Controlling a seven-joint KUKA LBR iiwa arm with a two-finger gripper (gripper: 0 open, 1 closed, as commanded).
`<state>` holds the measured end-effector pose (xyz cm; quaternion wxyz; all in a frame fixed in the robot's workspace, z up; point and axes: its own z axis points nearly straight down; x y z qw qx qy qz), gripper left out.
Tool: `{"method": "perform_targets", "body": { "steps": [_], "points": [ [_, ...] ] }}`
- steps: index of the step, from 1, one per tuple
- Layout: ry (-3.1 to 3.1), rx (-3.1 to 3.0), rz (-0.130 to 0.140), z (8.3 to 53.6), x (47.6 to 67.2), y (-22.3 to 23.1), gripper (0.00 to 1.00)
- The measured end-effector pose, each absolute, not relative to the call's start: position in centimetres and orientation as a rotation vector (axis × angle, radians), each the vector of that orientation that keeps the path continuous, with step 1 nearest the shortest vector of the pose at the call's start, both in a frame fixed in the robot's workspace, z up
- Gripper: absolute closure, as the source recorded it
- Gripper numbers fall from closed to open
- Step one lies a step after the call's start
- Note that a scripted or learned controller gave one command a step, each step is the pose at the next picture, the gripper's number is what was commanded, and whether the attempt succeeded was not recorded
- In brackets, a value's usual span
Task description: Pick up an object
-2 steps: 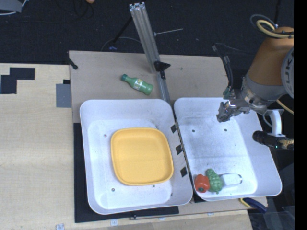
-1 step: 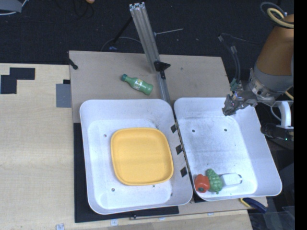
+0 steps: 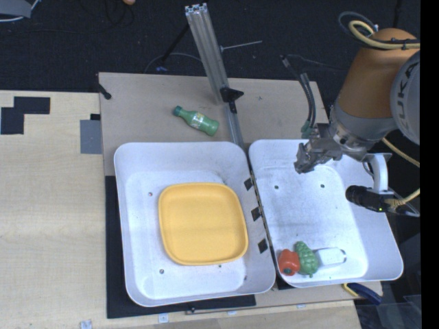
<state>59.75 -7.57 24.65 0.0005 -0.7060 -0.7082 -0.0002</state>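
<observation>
Gripper [image 3: 310, 157] hung over the far end of the right bin [image 3: 370, 249], dark against the white floor, and whether it was open or closed could not be told from this slant. Nothing showed beneath it; that stretch of bin floor was bare apart from a few small dark specks.

The likeliest things to pick lay well away from the gripper, toward the near end of the same bin: a red toy [image 3: 289, 262] touching a green knobbly toy [image 3: 308, 259], with a white piece [image 3: 331, 256] just beside the green one. They were huddled against the near wall, probably because the shallow, curved floor lets loose things slide and gather there. That crowding against the wall could make a clean grasp harder, since one finger would have little room on the wall side.

Across from the gripper, in the left bin [image 3: 130, 184], a yellow plate [image 3: 203, 223] lay flat near the middle. It looked too broad and low for a two-finger pinch except at its rim.

Beyond both bins, on the bare tan bench [image 3: 137, 108], a small green bottle [image 3: 196, 120] lay on its side, outside either bin, near a slanted metal post [image 3: 212, 46]. The bench stood before dark flooring strewn with cables, and a pale wooden surface with black patches lay past the left bin.

Judged from this, the pick had not begun; the arm would have to travel toward the near end first.
</observation>
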Motion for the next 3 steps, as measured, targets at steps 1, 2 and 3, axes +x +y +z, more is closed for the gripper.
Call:
{"method": "perform_targets", "body": {
  "steps": [1, 2, 3],
  "points": [
    [-2.224, -2.217, 0.000, 23.2, 59.4, -2.5, 1.00],
    [-2.224, -2.217, 0.000, 23.7, 59.6, 3.4, 1.00],
    [-2.224, -2.218, 0.001, 24.3, 59.4, 8.4, 1.00]
  ]
}}
